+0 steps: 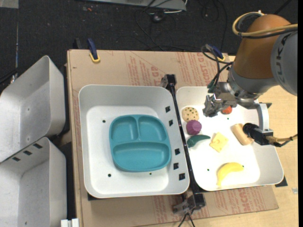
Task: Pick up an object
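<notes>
In the right bin (265, 174), jaws (214, 109) apparently touch a red object (227, 110).

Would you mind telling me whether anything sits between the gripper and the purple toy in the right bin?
Nothing visible does. The gripper hangs above the purple toy, with bare bin floor between them; the cookie lies just beside that path.

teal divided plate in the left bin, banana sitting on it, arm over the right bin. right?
Not quite. The camera view shows the banana in the right bin, near its front, not on the teal divided plate. The plate does lie in the left bin, and the arm is over the right bin.
</notes>
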Robot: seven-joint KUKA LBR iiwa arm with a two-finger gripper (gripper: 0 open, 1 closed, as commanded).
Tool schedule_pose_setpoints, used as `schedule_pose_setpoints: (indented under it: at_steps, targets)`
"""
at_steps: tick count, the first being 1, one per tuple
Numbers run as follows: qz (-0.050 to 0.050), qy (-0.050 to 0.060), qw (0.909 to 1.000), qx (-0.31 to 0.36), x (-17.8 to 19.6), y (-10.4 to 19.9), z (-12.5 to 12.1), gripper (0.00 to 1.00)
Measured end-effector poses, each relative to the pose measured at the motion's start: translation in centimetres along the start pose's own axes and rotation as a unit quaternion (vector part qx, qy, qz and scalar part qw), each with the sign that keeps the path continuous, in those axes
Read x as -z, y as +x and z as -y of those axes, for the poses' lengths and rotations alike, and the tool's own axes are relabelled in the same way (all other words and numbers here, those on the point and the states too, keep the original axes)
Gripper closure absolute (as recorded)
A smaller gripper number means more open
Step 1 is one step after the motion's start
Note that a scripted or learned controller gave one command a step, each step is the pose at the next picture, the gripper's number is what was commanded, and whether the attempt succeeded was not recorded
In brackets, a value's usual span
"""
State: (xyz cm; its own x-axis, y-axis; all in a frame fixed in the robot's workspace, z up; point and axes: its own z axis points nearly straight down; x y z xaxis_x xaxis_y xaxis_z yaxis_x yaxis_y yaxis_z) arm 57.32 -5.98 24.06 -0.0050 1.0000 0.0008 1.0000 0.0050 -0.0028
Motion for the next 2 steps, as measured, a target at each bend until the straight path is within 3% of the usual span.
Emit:
schedule_pose_setpoints:
  at_steps: [2]
  targets:
    - [-0.001, 0.000, 1.0000, 0.002, 0.0, 11.7, 2.5, 1.00]
